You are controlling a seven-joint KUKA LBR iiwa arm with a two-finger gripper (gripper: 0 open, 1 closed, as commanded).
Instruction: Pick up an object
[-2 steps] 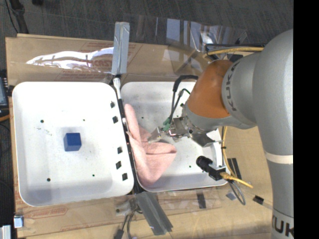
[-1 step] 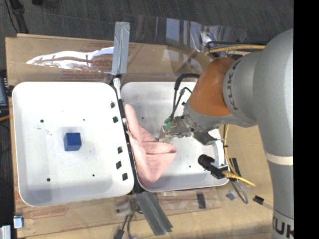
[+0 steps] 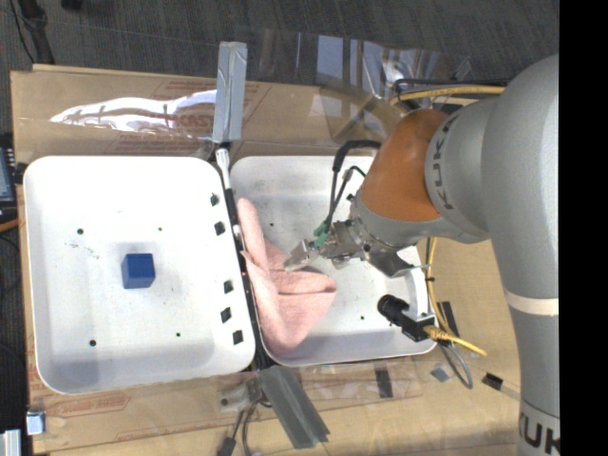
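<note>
A pink cloth [image 3: 281, 293] lies crumpled along the left side of the right bin [image 3: 294, 174], one end running up the bin's left wall. My gripper [image 3: 302, 256] hangs low over the cloth's upper right part, its tips at the fabric. A small blue cube [image 3: 139, 270] sits alone on the floor of the left bin [image 3: 57, 188]. The arm's grey and orange wrist [image 3: 408, 174] covers the right bin's right half.
A grey taped divider [image 3: 228, 93] runs between the bins at the back. Cables and a black connector [image 3: 404, 318] hang at the right bin's front right corner. Cardboard [image 3: 114, 93] lies beneath both bins.
</note>
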